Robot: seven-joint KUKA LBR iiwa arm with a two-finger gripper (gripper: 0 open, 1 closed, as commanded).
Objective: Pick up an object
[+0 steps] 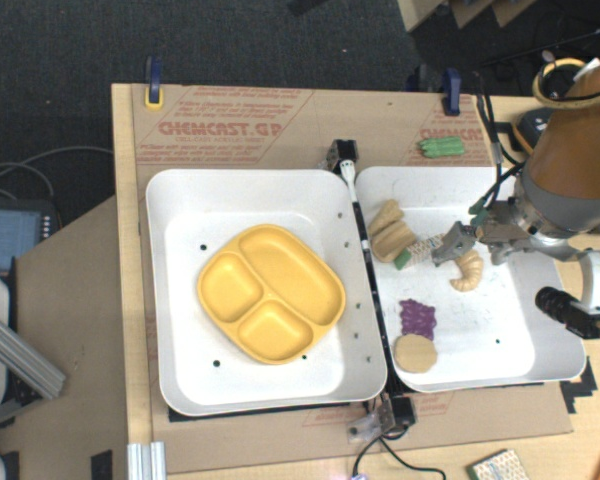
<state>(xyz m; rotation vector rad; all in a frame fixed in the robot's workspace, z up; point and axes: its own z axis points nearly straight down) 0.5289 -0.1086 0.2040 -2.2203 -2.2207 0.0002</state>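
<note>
We look down on a bench [230, 128] of pale board with red lettering, bearing two shallow white bins side by side. The left bin [170, 268] holds a yellow divided tray [270, 293] with three compartments, lying flat near the bin's middle and turned a little askew.

The right bin [510, 348] holds the small objects. At about its ten o'clock lies a tan bread piece [390, 230], and just beside that, toward four o'clock from it, a small green piece [404, 258]. Near the bin's centre rests a tan croissant [468, 271], curved like a crescent. Toward seven o'clock of the bin sits a purple grape cluster [417, 316], and right below it, touching or nearly so, a round tan cookie [415, 353]. Outside the bin, at twelve o'clock on the bench, lies a green toy [441, 148].

The arm [570, 168] comes in from three o'clock, its orange band above the grey wrist. The gripper [460, 245] hangs low over the right bin, its metal fingers pointing toward nine o'clock, their tips just above the croissant and close to the green piece. We cannot tell whether the fingers stand apart or together, and we see nothing between them.
</note>
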